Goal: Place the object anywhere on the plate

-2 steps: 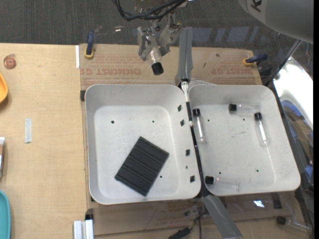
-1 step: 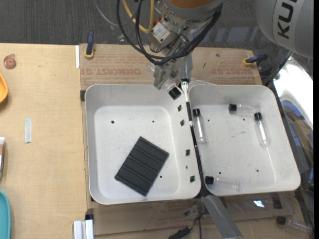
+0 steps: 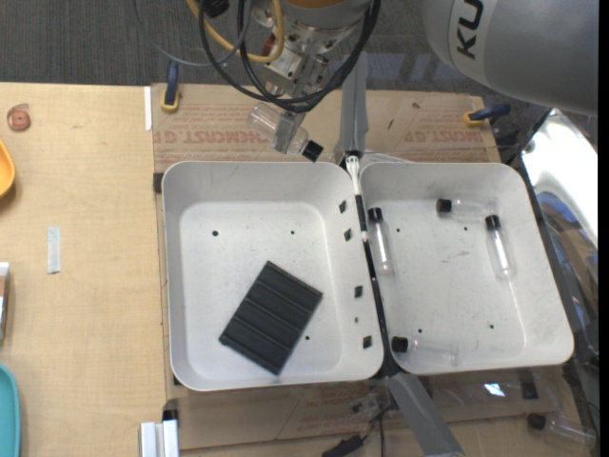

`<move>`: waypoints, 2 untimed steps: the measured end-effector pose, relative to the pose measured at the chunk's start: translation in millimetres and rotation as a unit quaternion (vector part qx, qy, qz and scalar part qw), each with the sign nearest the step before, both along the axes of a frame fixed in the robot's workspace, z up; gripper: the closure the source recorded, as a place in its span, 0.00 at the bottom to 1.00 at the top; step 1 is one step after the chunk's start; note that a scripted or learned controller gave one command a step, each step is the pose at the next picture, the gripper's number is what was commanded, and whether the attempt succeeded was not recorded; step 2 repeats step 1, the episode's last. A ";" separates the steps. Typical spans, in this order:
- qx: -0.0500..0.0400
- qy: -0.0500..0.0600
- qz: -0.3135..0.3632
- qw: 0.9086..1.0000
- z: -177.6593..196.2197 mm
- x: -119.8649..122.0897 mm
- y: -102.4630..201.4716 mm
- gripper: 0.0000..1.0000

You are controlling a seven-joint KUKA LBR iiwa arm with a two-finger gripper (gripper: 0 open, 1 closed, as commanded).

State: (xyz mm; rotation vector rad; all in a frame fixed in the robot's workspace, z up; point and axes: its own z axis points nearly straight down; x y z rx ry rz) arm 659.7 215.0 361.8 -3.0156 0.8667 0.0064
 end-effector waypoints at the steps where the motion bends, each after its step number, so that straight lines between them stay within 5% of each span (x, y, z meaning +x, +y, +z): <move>1: 0.000 0.000 0.079 0.997 78.9 -50.6 13.7 1.00; 2: 0.000 0.000 0.079 0.997 78.9 -50.6 13.7 1.00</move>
